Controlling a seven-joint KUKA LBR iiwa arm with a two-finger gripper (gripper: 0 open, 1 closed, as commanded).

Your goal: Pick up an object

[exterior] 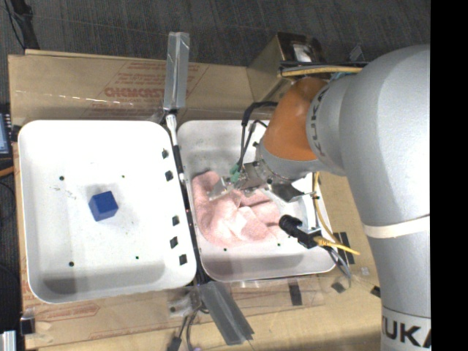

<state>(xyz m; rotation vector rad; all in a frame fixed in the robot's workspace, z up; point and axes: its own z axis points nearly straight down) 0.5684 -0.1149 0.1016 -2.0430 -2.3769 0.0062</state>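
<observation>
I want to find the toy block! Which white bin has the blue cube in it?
The left bin holds the blue cube. The right bin has a crumpled pink cloth instead, with the gripper over it.

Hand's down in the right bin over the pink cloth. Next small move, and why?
Probably a short straight lift to test the grasp. The hand sits low on the upper left part of the pink cloth in the right bin, and the view can't confirm any cloth is caught. The blue cube lies apart in the left bin, so it's no obstacle.
</observation>
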